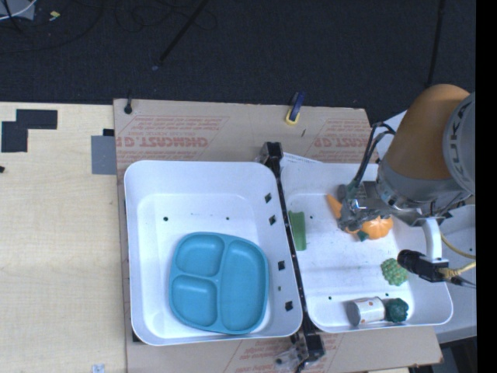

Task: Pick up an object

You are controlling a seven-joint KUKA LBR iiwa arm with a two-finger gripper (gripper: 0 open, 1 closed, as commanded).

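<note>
Gripper [359, 214] sits low in the right bin [326, 305], right on the orange toy [376, 227], prob. lined up to grab it, tho whether it's closed on the toy can't be told.

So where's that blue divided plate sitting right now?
The blue plate lies in the left bin, toward its near edge, across the divider from the green block in the right bin.

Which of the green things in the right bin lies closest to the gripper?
The pale green bumpy piece, just below the gripper; the flat green strip and dark green lump lie farther.
</note>
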